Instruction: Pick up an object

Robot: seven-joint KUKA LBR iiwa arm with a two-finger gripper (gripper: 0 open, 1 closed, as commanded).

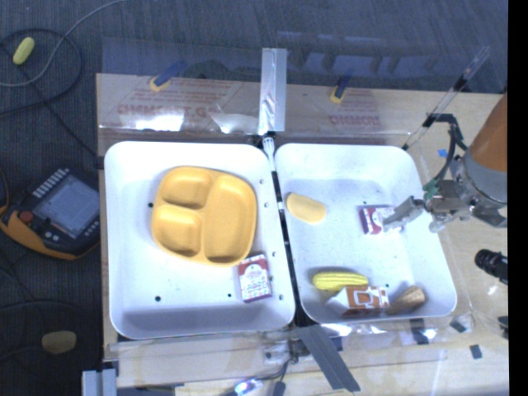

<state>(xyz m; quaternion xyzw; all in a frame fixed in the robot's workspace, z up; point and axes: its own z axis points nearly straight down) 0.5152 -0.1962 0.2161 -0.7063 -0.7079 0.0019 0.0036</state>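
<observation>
Spanning the frame's centre, two shallow white bins sit side by side on a wooden bench [124, 106]: left bin [132, 304], right bin [412, 172], meeting at a central divider. Grey KUKA arm [487, 167] enters at the right edge, orange band at upper right, wrist over the right bin's right rim. Gripper [402, 214] reaches left into the right bin, mid-right of frame, tip just beside a small red-and-white packet [371, 219], maybe touching it; too small to tell. Grasp state: cannot tell, and nothing is seen lifted.

Left bin: yellow three-compartment tray [205, 213], largest item, centre-left of that bin. Red-and-white carton [254, 278] lies just below the tray's lower right corner, near the divider.

Right bin: pale yellow oval piece [306, 208] at its left side, near the divider. Along the bottom wall, yellow corn cob [339, 280], then an orange-and-white box [366, 299] just right and below it, touching a brown rounded item [407, 298] at lower right.

Off-bench, dark carpet: orange-and-black handheld pendant with screen [54, 213] at far left, black cables, small yellow object [23, 50] upper left, tan lump [58, 341] lower left.
</observation>
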